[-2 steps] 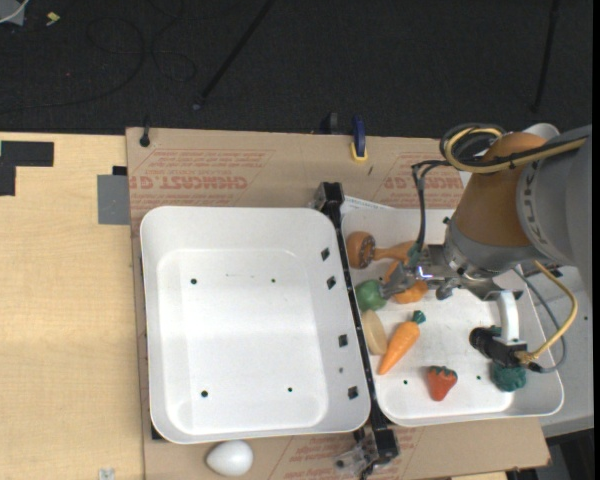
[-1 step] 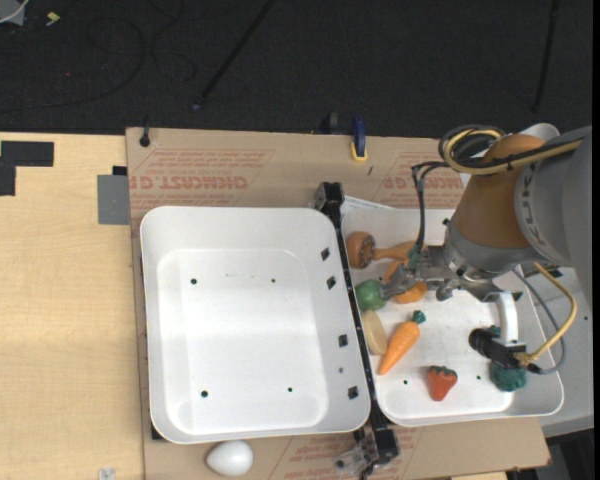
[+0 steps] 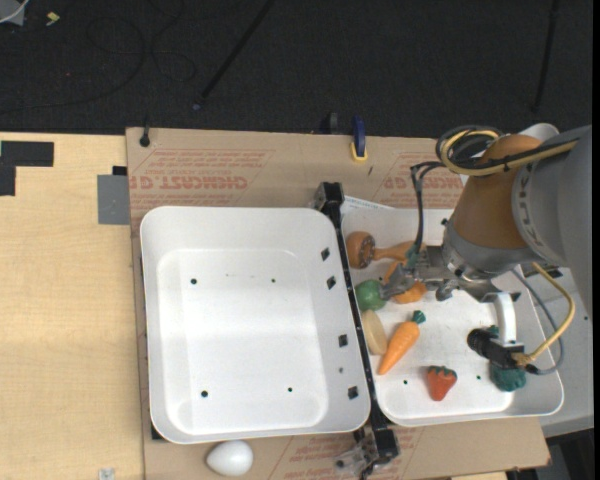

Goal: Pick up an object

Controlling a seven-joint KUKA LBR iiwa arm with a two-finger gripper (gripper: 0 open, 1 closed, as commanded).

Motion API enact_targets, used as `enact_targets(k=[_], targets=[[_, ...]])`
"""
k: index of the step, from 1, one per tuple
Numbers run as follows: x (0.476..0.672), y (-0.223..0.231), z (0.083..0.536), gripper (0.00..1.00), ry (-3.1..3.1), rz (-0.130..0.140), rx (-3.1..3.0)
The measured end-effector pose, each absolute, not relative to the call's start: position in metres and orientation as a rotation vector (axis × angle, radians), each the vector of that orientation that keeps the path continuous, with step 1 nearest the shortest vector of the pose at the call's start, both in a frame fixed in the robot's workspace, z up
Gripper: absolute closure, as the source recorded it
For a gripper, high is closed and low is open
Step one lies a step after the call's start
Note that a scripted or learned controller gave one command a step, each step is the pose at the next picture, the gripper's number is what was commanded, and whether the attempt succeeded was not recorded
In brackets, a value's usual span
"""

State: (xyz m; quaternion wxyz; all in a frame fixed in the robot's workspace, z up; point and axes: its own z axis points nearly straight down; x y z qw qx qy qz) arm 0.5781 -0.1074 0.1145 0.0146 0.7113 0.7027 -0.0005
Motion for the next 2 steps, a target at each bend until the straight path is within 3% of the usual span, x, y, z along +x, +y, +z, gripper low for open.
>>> enact_targets(k=[2], targets=[[0.5787, -0.1063, 0.1146, 0.0, 2.187, 0.0, 2.214]])
